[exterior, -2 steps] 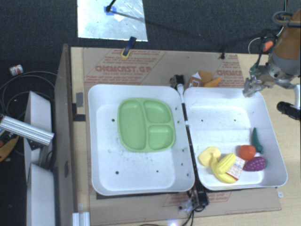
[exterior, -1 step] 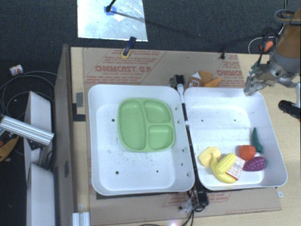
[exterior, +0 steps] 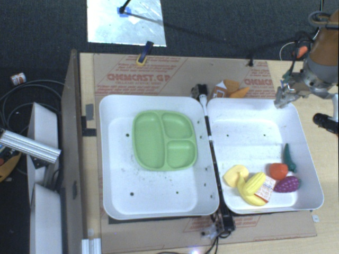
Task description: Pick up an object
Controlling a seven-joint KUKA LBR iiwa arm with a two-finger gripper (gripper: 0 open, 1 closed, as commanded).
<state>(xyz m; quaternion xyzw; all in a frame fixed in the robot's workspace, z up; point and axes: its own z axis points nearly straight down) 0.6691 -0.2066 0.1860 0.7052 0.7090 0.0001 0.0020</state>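
Note:
Toy foods lie at the near side of the right bin (exterior: 249,136): a yellow piece (exterior: 234,175), a corn cob (exterior: 252,186) with a white and red tag, an orange-red piece (exterior: 278,170), a purple grape bunch (exterior: 287,184) and a dark green piece (exterior: 288,156). My gripper (exterior: 285,95) hangs over the far right corner of that bin, well away from the foods. Nothing shows between its fingers.
The left bin (exterior: 119,194) holds a green divided plate (exterior: 163,140). An orange scrap (exterior: 233,89) lies on the cardboard behind the bins. A silver sheet (exterior: 126,15) lies on the floor beyond the bench, and cables (exterior: 21,107) and a white frame stand at left.

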